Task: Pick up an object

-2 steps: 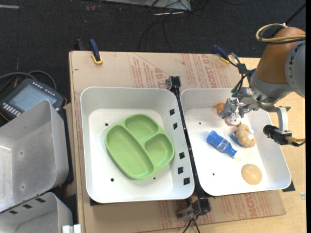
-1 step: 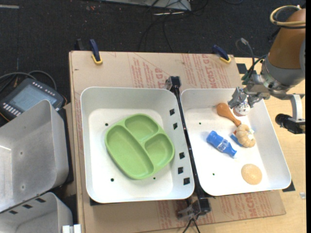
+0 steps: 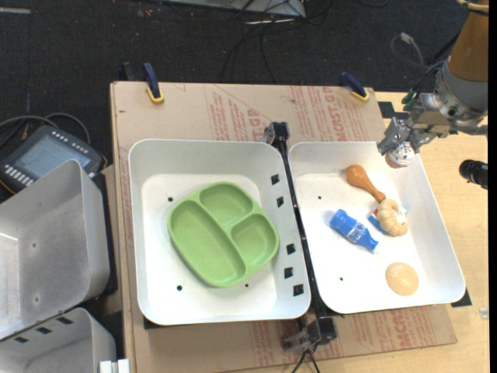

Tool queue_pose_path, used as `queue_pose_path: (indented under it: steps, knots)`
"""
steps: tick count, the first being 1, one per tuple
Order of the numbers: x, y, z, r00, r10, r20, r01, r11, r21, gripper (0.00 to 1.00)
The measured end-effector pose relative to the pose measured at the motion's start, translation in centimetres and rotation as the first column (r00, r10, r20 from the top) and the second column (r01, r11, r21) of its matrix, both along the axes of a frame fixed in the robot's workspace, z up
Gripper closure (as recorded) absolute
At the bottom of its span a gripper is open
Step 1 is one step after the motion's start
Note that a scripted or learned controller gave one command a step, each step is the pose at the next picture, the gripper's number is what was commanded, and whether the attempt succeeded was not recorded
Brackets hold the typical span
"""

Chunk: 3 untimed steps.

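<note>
White bins (image 3: 147, 177), two: one green plate (image 3: 223, 233), four small items; pincer (image 3: 398, 153) state unclear.

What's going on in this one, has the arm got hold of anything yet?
The gripper hangs over the top edge of the right bin, with something small and reddish-white at its tip; whether it is gripped is unclear. A drumstick toy, blue bottle, cream toy and tan ball lie there. The left bin holds a green plate.

Bright, even overhead light; sharp, soft shadows.
</note>
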<state>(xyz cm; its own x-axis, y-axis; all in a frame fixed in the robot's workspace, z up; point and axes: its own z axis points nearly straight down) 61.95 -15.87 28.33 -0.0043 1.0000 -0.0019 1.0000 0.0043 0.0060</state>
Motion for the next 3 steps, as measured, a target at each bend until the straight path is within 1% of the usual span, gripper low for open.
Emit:
queue_pose_path:
  steps: [1,2,3]
  knots:
    - [0.1,0.0,0.7,1.0,-0.001,-0.004,0.001,1.0,0.001,1.0]
    - [0.1,5.0,-1.1,1.0,0.001,-0.007,-0.001,1.0,0.002,1.0]
    - [-1.5,10.1,-1.9,1.0,0.002,-0.009,-0.002,1.0,0.002,1.0]
